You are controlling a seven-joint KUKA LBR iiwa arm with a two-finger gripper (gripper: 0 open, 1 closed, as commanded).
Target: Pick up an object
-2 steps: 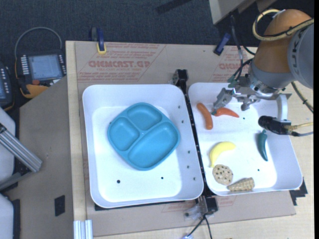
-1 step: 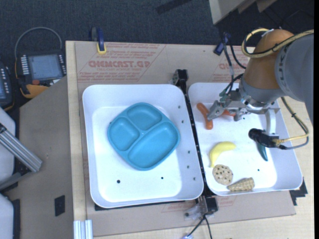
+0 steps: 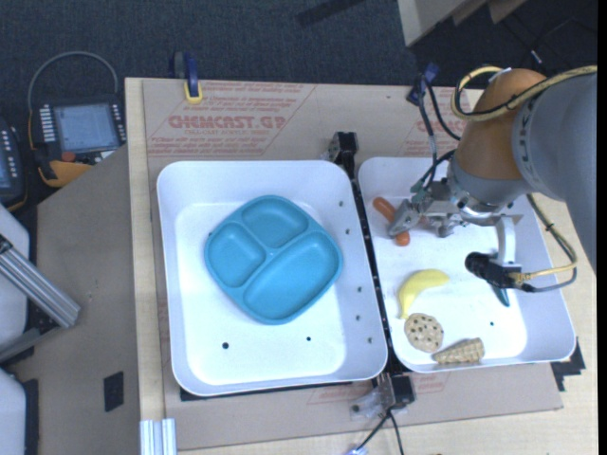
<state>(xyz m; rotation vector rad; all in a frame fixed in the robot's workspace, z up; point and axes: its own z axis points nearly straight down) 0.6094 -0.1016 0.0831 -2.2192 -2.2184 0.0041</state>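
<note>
The pincer is down in the right bin, near the bin's top left part. Its metal fingers point toward 9 o'clock. I cannot tell how far open they are, and I cannot see anything held between them.

Right beside the pincer tips lies an orange carrot. It lies slanted, with one end toward 11 o'clock and the other toward 5 o'clock. I cannot tell if the pincer touches it.

At 6 o'clock from the pincer is a yellow banana, near the middle of the right bin. Just below the banana is a round cookie with dark dots. At 4 o'clock from the cookie, just beside it, lies a tan waffle cone. It rests close to the bin's bottom edge.

The grey arm comes in from 3 o'clock, with an orange band above the wrist. A black cable part hangs off the wrist over the bin, at 3 o'clock from the banana.

The left bin is at 9 o'clock from the pincer. A blue plate with three sections sits in its middle.

Both bins rest on a brown tabletop.
</note>
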